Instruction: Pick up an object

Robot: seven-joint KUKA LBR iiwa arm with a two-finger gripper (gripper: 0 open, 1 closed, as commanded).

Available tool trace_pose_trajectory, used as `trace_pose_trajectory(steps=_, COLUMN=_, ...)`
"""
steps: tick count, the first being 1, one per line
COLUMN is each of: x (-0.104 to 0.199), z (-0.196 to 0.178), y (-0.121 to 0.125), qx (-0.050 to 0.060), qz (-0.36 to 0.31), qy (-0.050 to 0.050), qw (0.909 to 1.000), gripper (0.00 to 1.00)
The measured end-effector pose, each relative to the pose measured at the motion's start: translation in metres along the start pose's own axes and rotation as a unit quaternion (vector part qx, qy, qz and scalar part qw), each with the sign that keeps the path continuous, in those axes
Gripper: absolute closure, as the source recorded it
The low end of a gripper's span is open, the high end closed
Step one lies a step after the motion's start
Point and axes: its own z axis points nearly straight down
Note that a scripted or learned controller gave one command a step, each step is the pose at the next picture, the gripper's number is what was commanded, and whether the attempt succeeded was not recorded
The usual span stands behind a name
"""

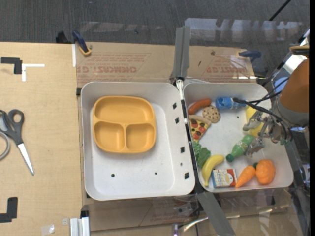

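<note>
Right-hand bin (224, 187), holding a crowded lot of toy food: green bottle (240, 148) lying on its side near the middle; orange fruit (265, 171) and carrot (245, 176) toward the near right corner; small carton (224, 178) and banana (211, 164) along the near wall; broccoli (201, 154), pizza slice (198, 127), cookie (211, 114) and sausage (199, 105) by the left wall; blue bottle (225, 103) at the far side; a yellow piece (251, 116) partly hidden under the arm.

Gripper (262, 136) — low over the bin, just beside the green bottle's upper end. Whether its fingers are spread or closed cannot be told; nothing is visibly held.

Left-hand bin (130, 188): one yellow divided plate (125, 124). Scissors (17, 136) lie on the bench, well apart.

Risks, as judged:
- Bottle is round and lying slantwise — a pinch near its end may squirt it sideways or let it roll.
- Yellow piece and orange fruit sit near; a finger landing on either could block closure or drag in a second item.
- Approach close to the right wall may leave little room for a clean descent.
</note>
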Motion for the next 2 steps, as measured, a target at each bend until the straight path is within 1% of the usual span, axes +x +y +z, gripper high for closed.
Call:
trace_pose_trajectory(steps=1, x=-0.0017, z=-0.0103, y=0.0006, qx=0.001, qz=-0.001, qy=-0.003, qw=1.0, gripper=1.0)
trace_pose_trajectory(steps=2, x=-0.0016, z=-0.0102, y=0.0016, qx=0.0, qz=-0.002, qy=-0.002, qw=1.0, gripper=0.0)
